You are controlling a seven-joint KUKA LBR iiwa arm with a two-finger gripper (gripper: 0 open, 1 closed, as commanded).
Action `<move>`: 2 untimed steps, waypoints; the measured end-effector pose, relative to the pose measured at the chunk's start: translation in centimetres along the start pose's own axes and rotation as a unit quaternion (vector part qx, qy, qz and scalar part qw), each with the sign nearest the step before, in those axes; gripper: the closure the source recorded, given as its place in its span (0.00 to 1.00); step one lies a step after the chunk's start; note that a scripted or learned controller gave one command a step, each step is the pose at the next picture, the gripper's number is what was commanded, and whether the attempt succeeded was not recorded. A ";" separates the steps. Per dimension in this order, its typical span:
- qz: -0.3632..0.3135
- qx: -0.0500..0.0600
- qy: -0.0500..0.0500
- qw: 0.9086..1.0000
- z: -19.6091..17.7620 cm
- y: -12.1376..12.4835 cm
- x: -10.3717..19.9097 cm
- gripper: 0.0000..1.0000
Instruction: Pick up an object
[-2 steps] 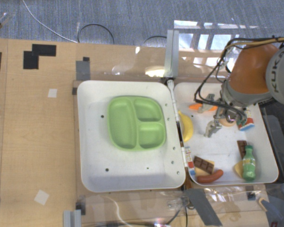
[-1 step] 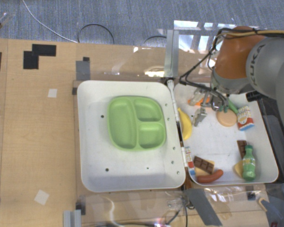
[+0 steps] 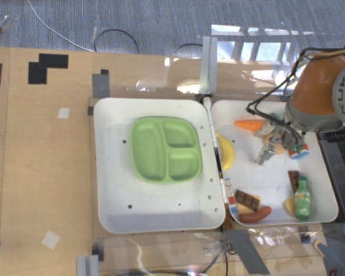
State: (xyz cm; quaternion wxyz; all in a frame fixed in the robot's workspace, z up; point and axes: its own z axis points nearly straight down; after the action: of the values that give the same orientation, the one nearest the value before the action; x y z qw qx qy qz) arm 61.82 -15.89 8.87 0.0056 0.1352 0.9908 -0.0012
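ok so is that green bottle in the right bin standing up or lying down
Lying down. The green bottle rests lengthwise on the floor of the right bin, cap toward the far wall, beside a brown bar.

You get bright, even overhead light with sharp focus across both bins. Glare washes the clear panel (image 3: 259, 50) behind the right bin (image 3: 328, 211). A soft shadow pools along the near inside wall of the left bin (image 3: 112, 211).

Light wooden tabletop (image 3: 40, 171) with black square markers (image 3: 46, 66). Left shallow white bin (image 3: 112, 211) holding green three-compartment plastic tray (image 3: 164, 149). Grey carpet floor (image 3: 132, 10) behind, thin white cable (image 3: 52, 26) across.
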 end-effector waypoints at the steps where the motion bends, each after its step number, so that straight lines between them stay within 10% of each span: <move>1: 0.092 -0.002 0.000 0.996 0.0 8.3 -0.4 0.00; 2: 0.081 0.000 -0.001 0.997 -2.8 0.3 -0.8 0.00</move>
State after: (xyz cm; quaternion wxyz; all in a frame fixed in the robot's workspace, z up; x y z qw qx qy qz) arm 62.69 -15.79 11.65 0.0067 0.2148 0.9766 -0.0012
